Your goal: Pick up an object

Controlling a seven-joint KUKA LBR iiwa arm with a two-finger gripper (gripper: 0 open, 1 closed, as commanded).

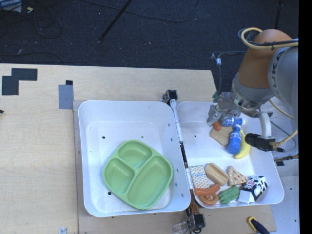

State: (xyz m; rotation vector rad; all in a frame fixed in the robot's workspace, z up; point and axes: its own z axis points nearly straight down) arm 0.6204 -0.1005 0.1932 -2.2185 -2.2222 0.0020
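Nearest you, along the front edge of the right bin [279,191], you have a crowded row of toy food: a waffle [198,176], a hot dog bun [216,173], a slice of pizza [236,176], an orange piece [208,194] with a green vegetable [228,195] just beside it, and a black-and-white carton [255,188] at the right end. Most of these touch or overlap their neighbours.

To your left, the left bin [92,126] holds a green divided plate [138,173], lying flat toward the bin's front right part, with three compartments.

Further back in the right bin you see a blue bottle [235,139] lying across a banana [242,149], with a tan flat piece [221,135] touching the bottle on its left side.

Just behind that cluster the tool [220,117] hangs low over the bin's back half, close above the tan piece and a small orange bit [216,126]. You cannot tell from this angle whether its fingers are spread or pressed together, or whether anything sits between them.

Behind it the grey arm [285,77] with its orange band [261,57] rises at the right, and the wooden surface [34,145] carries both bins.
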